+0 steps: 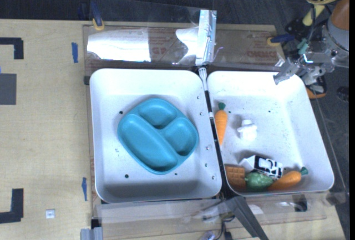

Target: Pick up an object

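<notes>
Above the right bin's (288,117) far right corner, the gripper (289,71) hangs with nothing seen in it; I cannot tell how its tips stand. Below lie a small white object (247,129), a carrot (221,125) against the left wall, and, seemingly, more toy food (266,174) along the near edge. The left bin (105,100) carries a blue divided tray (158,134).

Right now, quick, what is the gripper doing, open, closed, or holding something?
Gripper: cannot be told; it sits over the far right corner of the right-hand shallow white bin, with nothing seen between its fingers.
</notes>
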Controlling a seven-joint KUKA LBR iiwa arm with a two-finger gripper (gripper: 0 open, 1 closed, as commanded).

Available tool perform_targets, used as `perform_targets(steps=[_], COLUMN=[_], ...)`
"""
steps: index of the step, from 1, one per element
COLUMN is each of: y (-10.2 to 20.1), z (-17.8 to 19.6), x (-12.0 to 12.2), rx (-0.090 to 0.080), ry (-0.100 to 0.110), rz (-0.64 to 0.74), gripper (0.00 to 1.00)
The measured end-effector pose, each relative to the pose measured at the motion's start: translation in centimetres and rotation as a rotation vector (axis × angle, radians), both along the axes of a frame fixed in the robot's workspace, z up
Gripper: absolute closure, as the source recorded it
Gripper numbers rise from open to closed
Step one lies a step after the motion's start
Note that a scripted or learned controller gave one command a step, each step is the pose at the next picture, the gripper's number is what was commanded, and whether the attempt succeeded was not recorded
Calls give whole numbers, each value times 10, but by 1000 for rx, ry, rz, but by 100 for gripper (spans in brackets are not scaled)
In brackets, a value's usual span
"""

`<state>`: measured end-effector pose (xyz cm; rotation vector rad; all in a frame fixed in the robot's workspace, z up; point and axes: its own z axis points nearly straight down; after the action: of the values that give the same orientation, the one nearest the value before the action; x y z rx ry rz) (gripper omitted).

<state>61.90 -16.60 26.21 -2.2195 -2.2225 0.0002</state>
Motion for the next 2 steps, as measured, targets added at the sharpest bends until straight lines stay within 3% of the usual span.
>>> perform_targets(steps=[1,2], y=[42,60], z=[-70,-163], x=[-13,-9], rx=[1,-2], ry=[3,-5], rz=[185,383], gripper=[0,0])
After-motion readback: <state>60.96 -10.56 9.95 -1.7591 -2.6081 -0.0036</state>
